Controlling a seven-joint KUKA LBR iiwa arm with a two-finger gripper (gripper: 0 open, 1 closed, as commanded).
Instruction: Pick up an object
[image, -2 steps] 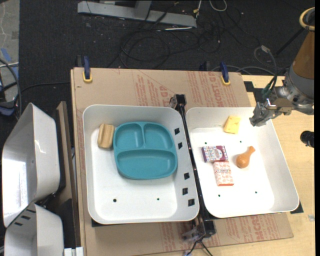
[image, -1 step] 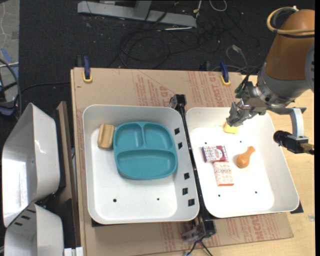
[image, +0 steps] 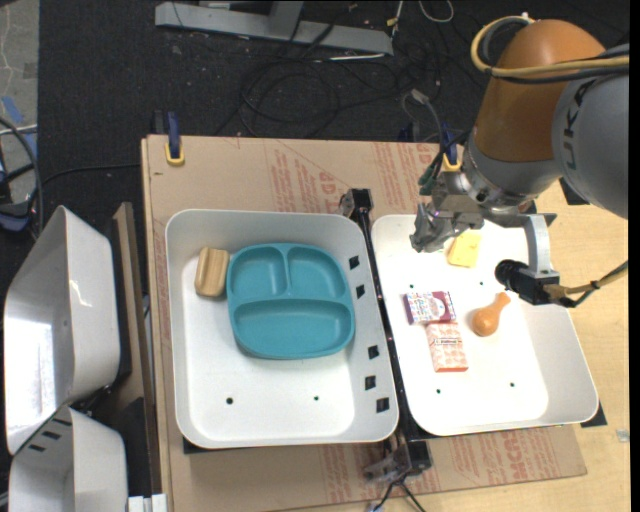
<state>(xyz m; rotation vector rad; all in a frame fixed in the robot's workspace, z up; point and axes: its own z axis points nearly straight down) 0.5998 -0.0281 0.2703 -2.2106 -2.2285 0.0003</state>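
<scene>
The pincer (image: 432, 232) hung low near the right bin's (image: 560, 400) far-left corner, just beside a yellow wedge (image: 464, 250); whether its grip was spread or pressed together, I cannot tell. Open white floor lay toward the bin's near rim.

I'm running this from a robotics lab, by the look of it: a plywood counter (image: 300, 180) clamped at its corner, two white bins (image: 200, 400) fixed side by side, loose black cables (image: 290, 90) trailing over the dark floor behind, and an industrial arm (image: 540, 100) reaching in.
</scene>
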